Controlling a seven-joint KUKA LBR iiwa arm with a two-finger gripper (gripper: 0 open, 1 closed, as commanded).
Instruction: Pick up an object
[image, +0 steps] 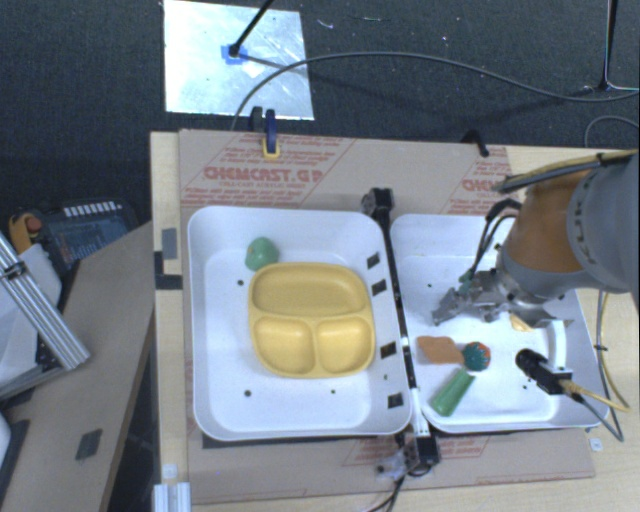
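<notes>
Nearest you, in the right bin (575, 420), lie a green stick (451, 391), an orange piece (437, 349) and a small ball (477, 355), all loose. Just beyond, the gripper (452, 306) hovers low, poised for a pick; you cannot tell its fingers' state. Farther left, a yellow tray (310, 318).

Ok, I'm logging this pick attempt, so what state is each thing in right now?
gripper: low in the right bin, nothing seen between its fingers
yellow tray: flat in the left bin, right side up
green ball: beside the tray's far corner
green stick: lying in the right bin
orange piece: lying flat
</notes>
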